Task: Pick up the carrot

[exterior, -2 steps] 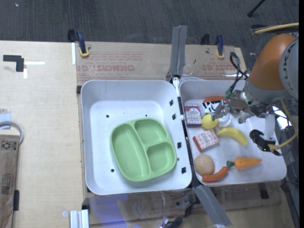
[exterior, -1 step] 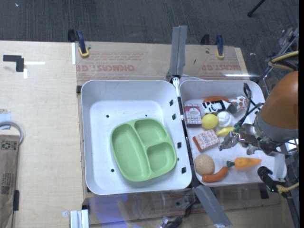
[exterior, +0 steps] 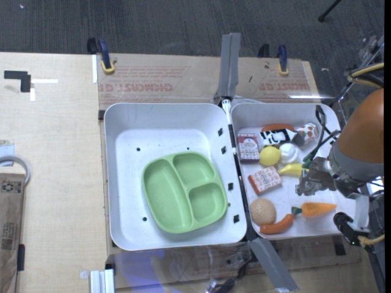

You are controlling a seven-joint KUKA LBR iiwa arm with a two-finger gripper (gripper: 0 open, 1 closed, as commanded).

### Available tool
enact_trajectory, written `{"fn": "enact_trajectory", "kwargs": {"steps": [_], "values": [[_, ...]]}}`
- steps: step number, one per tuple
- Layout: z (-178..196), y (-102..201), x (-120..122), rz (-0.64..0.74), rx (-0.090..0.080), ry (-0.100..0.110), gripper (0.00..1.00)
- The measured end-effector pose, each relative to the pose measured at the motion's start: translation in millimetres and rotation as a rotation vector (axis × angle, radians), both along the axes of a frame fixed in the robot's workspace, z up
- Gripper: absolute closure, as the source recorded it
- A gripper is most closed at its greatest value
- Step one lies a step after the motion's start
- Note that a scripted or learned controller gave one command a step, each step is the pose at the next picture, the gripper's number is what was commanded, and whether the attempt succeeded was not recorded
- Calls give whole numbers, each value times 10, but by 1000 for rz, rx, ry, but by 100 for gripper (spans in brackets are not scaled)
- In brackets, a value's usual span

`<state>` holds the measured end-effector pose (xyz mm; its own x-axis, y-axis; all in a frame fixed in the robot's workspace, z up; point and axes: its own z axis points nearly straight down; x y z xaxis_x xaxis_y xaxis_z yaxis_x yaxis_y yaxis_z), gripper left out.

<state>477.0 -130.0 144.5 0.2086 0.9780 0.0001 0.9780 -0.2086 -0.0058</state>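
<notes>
Nearest the camera in the right bin (exterior: 327,110) lies a reddish-orange sausage-shaped piece (exterior: 277,226), and just beside it a round tan ball (exterior: 263,211). To the right of those is the carrot (exterior: 319,209). It lies flat on the white floor near the bin's near right corner, its green stub pointing left toward the ball and its whole length in plain sight.

My gripper (exterior: 313,183) hangs just beyond the carrot, over the right side of the bin. It is a dark cluster from this angle, and I cannot tell whether it is spread or closed. The carrot is not in its grasp.

To my left sits a red-and-white box (exterior: 264,179), with a yellow banana (exterior: 290,170) between it and me. Farther back is a lemon (exterior: 269,156), then a dark red packet (exterior: 248,146) against the bin's left wall, and a long orange-red item (exterior: 278,127) near the far wall.

In the left bin (exterior: 122,133), a green divided plate (exterior: 185,191) rests tilted across the floor.
</notes>
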Motion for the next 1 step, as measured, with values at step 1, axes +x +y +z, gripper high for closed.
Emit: {"fn": "enact_trajectory", "kwargs": {"steps": [1], "values": [[100, 178, 10, -97, -2, -5, 100]]}}
